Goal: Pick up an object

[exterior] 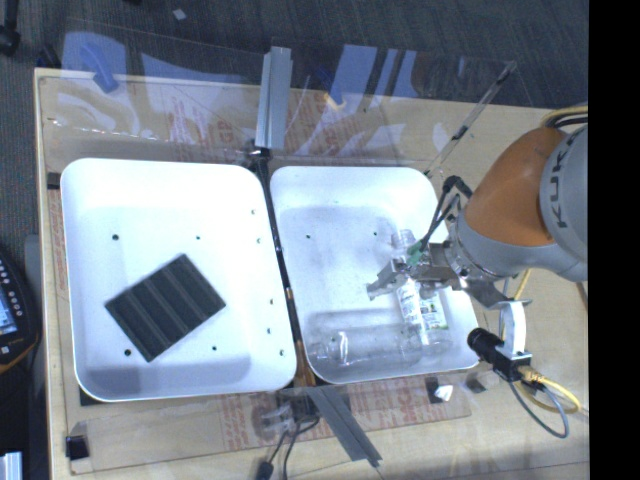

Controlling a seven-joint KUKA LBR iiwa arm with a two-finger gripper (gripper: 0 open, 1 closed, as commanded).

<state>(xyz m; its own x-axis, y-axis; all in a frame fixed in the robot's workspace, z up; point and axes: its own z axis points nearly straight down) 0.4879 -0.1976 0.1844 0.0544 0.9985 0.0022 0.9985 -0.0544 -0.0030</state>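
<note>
A small clear bottle with a white and green label lies in the right bin, towards its right side. My gripper is low over the upper part of this bottle, reaching in from the right. A larger clear plastic bottle lies on its side along the right bin's front wall, just below the small one. In the left bin a black ribbed slab lies flat and turned at an angle, far from the gripper.
The grey arm with its orange band hangs over the right bin's right rim. A clear plastic screen with a grey post stands behind both bins. The bins meet at a dark divider.
</note>
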